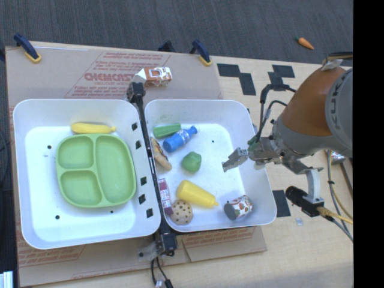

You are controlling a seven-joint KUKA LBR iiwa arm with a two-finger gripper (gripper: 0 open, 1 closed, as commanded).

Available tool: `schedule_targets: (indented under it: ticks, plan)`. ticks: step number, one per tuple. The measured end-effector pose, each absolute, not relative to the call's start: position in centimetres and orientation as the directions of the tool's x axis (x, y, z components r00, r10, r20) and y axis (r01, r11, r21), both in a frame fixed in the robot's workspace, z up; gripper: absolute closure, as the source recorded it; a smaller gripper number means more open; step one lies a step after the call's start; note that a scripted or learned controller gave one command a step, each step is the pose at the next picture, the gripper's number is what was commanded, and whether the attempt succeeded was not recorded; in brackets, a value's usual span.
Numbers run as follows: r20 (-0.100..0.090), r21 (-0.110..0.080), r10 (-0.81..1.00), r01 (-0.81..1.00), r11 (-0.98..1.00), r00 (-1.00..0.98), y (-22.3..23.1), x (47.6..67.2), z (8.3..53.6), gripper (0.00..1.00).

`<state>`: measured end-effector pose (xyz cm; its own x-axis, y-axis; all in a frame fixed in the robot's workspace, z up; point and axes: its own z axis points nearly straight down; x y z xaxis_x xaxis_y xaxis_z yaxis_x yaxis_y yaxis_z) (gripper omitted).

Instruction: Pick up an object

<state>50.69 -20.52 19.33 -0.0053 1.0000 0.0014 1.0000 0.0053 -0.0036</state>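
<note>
Two shallow white plastic bins sit side by side on a cardboard-covered surface (198,83). The left bin (24,179) holds a pale green moulded plastic tray with three rounded compartments (96,170), and just above it in the frame lies a smooth yellow banana-shaped piece (93,128).

The right bin (240,110) carries a scatter of small items. Near its upper left are a green cylindrical piece (166,130) and a glossy blue plastic bottle with a white cap (179,139), lying side by side at a slant. Towards the centre of that bin is a rounded green lump (191,161). Along its left wall lies a tan, elongated piece (161,155), and below it a narrow packet with red and white print (164,191). Across the lower part of the bin are a speckled beige ball (181,211), a smooth yellow wedge-like shape (196,194) and a grey cup with red and white pattern lying on its side (238,207).

The grey metallic tool (234,159) hangs over the right side of the right bin, above bare white floor, apart from every item. Whether it is clenched or released I cannot tell; nothing is visibly grasped.

Outside the bins, a small orange and white carton (157,75) rests on the cardboard at upper centre.
</note>
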Motion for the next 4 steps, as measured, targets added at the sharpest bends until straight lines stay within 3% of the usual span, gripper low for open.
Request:
schedule_targets:
  ticks: [1,2,3,4]
  plan:
    - [0.002,-0.003,1.0,1.0,0.008,-0.008,-17.4,47.6,9.1,0.0]
    - [0.001,-0.004,1.0,1.0,0.013,-0.013,-17.4,47.7,10.2,1.0]
    - [-0.001,0.002,1.0,1.0,0.006,-0.006,-17.0,53.6,24.6,1.0]
    - [0.0,-0.001,1.0,1.0,0.006,-0.006,-13.9,64.2,20.6,1.0]
